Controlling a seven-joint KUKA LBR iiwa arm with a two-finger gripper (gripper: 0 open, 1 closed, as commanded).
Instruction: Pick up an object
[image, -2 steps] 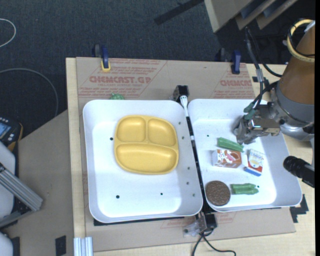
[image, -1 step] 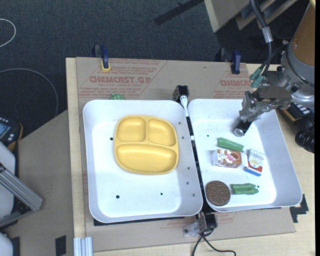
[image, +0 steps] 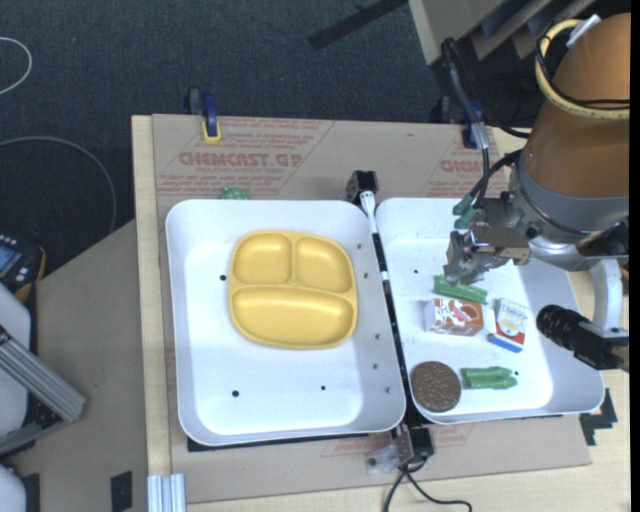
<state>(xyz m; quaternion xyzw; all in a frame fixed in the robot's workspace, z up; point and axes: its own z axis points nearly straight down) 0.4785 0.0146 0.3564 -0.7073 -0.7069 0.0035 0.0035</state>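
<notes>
- Under the gripper (image: 466, 268), in the right bin (image: 420, 225), lies a green flat piece (image: 460, 290), the thing we take for the target, since the tool hangs directly over its upper edge
- Whether the claw is spread or pressed together we cannot tell; its tip is too dark and tangled with cable to read
- Just below the green piece sit a red-and-white packet (image: 455, 316) and a small carton (image: 511, 325), packed close, so we judge a clean descent matters
- Nearer the front wall we see a brown disc (image: 436, 385) and a green toy (image: 488, 377), well apart from the tool
- Across the divider, the left bin (image: 200, 330) carries a yellow divided plate (image: 293, 288), out of the arm's way
</notes>
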